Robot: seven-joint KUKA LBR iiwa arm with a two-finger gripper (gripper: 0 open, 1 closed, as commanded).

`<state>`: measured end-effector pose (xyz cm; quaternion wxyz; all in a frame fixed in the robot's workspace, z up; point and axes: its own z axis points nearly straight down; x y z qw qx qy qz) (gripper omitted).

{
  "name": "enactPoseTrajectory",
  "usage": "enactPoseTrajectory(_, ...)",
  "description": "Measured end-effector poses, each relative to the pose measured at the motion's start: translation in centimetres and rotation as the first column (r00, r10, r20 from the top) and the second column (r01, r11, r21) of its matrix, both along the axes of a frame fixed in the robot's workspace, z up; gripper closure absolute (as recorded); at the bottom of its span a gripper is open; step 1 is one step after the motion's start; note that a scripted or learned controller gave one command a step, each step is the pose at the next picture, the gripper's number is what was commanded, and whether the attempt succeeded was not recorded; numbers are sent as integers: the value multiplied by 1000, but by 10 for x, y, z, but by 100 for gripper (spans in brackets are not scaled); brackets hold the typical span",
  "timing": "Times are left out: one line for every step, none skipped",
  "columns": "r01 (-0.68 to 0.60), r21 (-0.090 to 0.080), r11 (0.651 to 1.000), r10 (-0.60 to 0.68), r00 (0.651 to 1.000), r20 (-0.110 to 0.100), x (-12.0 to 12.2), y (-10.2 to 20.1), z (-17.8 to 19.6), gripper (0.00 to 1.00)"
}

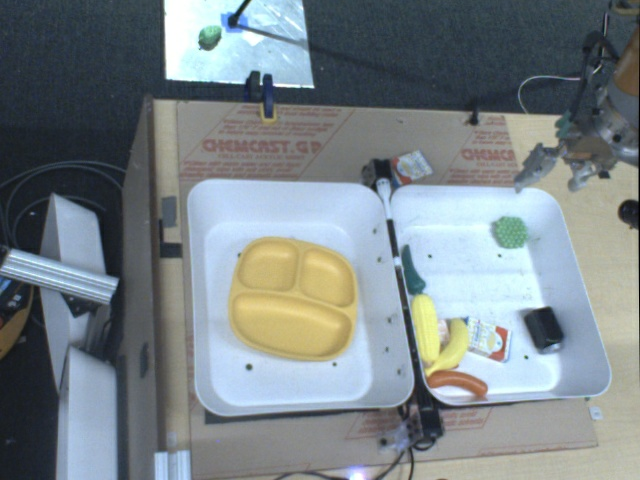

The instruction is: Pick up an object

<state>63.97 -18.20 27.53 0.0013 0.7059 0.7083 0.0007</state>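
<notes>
We see the gripper [556, 171] above the right bin's [578, 268] far right corner; its fingers seem apart, nothing picked yet.

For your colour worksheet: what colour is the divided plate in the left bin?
Yellow: the divided plate, seen in the camera view.

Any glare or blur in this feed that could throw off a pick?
Camera view: the reflective sheet at the top flares bright; both white bins run near overexposed, though the yellow tray and green ball read sharply; the gripper at right looks soft and smeared; the floor at left is dim.
</notes>
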Motion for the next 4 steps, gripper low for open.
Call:
enactPoseTrajectory(1, 2, 1000, -1, 1000, -6, 14, -5, -154, 0)
enactPoseTrajectory(0, 4, 1000, 0, 1000, -4, 29, -23, -190, 0)
enactPoseTrajectory(2, 0, 1000, -2, 1000, 0, -1, -16, -181, 0)
enactPoseTrajectory(2, -1, 1000, -2, 1000, 3, -3, -25, -108, 0)
